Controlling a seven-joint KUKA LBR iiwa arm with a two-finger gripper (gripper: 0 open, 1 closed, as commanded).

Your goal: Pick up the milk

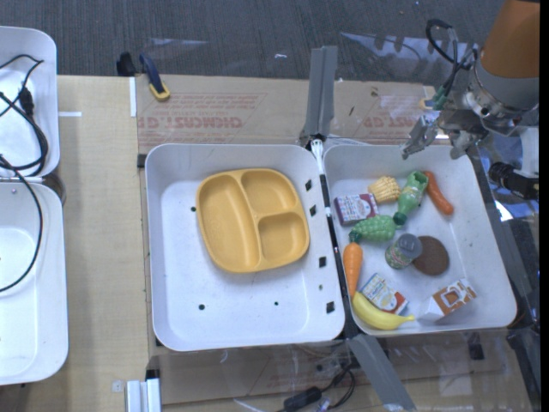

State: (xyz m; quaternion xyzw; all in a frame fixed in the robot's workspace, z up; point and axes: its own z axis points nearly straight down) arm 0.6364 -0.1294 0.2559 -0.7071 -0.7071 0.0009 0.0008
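Bench seen from above at a slant, with two shallow white bins side by side. The left bin (171,316) holds a yellow divided plate (253,219), lying flat near its centre.

The right bin (493,264) is crowded with toy food. The milk (452,299) — a small white and orange carton — lies tipped over at about five o'clock in this bin, close to the near right corner. Just beside it at nine o'clock is a banana (377,313), with a small snack box (383,293) touching the banana's upper side. A carrot (352,266) stands along the bin's left wall. Nearer the middle sit a tin can (403,250) and a brown round piece (431,256), touching each other. At twelve o'clock lie a corn cob (384,189), a green bottle (411,197) and a second carrot (439,194).

The gripper (439,142) hangs over the bin's far rim at one o'clock, well apart from the milk — its two fingers are spread apart with nothing between them.
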